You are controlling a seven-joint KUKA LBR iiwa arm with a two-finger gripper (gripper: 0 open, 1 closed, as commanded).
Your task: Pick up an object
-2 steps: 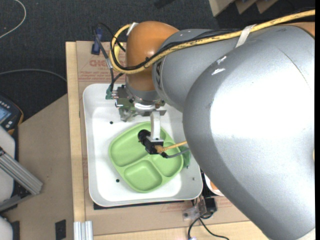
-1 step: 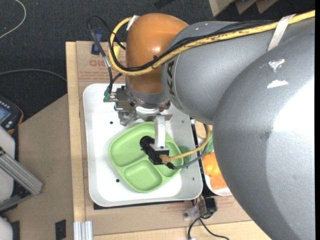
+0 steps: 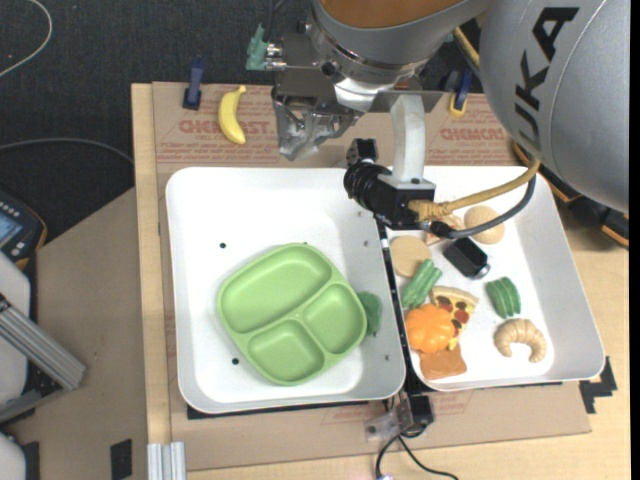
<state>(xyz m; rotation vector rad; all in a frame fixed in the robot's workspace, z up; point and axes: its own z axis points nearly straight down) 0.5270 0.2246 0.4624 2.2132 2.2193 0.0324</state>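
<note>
My gripper (image 3: 308, 136) hangs over the cardboard just behind the back rim of the left bin (image 3: 190, 268), above and clear of everything in the bins. Inside that bin lies a green divided plate (image 3: 288, 313), with a small green piece (image 3: 372, 311) at its right edge. The right bin (image 3: 575, 308) holds a round tan biscuit (image 3: 407, 256), a black block (image 3: 466, 258), a bread roll (image 3: 486, 224), a green pod (image 3: 420, 283), a green pepper (image 3: 503, 295), a pizza slice (image 3: 456, 301), an orange fruit (image 3: 431, 330) and a croissant (image 3: 521, 339).
A yellow banana (image 3: 232, 115) lies on the cardboard behind the left bin, left of the gripper. Beside it stands a blue clamp (image 3: 192, 85). A brown cracker (image 3: 444, 364) sits at the right bin's front rim. The arm's large grey body covers the upper right.
</note>
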